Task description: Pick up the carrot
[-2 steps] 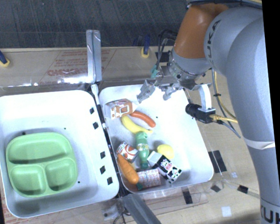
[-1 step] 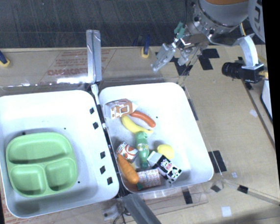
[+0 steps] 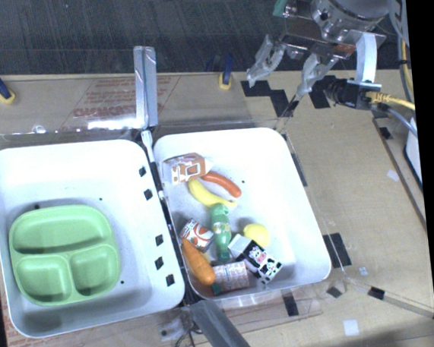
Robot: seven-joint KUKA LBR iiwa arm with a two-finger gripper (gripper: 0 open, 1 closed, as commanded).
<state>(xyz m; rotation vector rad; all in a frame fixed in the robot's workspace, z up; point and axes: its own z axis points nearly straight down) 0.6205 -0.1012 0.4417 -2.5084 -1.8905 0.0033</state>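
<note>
carrot (image 3: pixel 198 266) in right bin (image 3: pixel 300 199), jaws spread

Light brown wooden surface (image 3: pixel 356 193): bears two shallow white plastic bins, left (image 3: pixel 17 161) and right (image 3: pixel 286 177), side by side, touching; black tape marks (image 3: pixel 335 250).

Bench print (image 3: pixel 114 99) — red, unreadable.

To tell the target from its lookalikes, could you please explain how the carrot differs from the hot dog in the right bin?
The carrot is plain orange and tapered, while the hot dog is redder, evenly thick and round-ended. The carrot lies near the right bin's front-left corner, beside the bin's left wall; the hot dog lies farther back, next to the banana. Both are elongated, lie flat among the other toy food, and are far from the gripper.
</note>
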